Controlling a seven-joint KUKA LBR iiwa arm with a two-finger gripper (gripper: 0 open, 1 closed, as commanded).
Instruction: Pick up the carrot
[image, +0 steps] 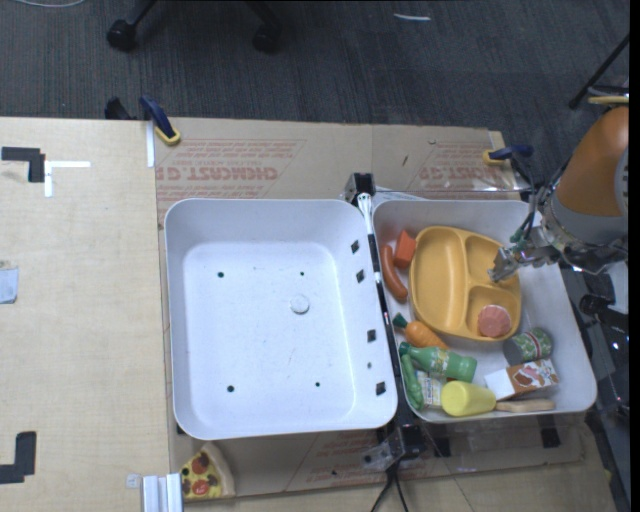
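I read mirrored red print on the cardboard sheet (240, 160) behind the bins, roughly "CHEMCAST GP"; print on small cartons is too small to read.

Arm comes in from the right of the camera view, orange band w/ grey section below it near the upper right edge. Wrist angles down and to the left. Pincer (503, 264) sits low at the end of the wrist, tips pointing left. Too small & dark to judge more re: the tips.
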